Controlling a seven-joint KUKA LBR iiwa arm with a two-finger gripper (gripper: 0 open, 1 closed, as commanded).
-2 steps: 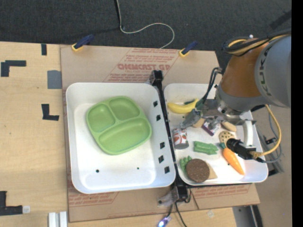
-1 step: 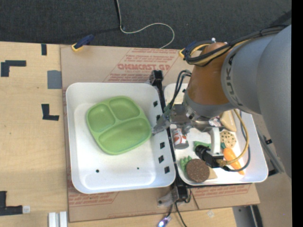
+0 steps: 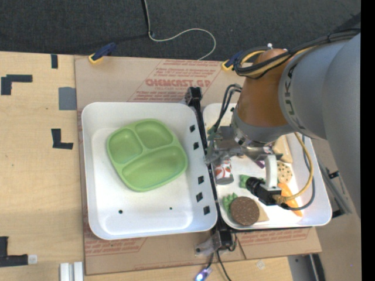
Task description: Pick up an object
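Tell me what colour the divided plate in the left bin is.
Light green: the three-compartment plastic plate shows clearly in the camera view.

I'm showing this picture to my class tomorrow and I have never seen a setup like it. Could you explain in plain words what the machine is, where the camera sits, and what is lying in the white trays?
The big grey and orange shape is a robot arm reaching in from the right. Its job is to pick up an object. The single camera hangs above the bench and looks down at a slant.

Two shallow white bins sit side by side. The left bin holds a green divided plate. The right bin holds small items: a round brown cookie-like disc, a small white and red object, and a few orange and spotted pieces partly hidden by cables.

The arm's gripper hangs low over the right bin, just above the white and red object. The view does not show it holding anything.
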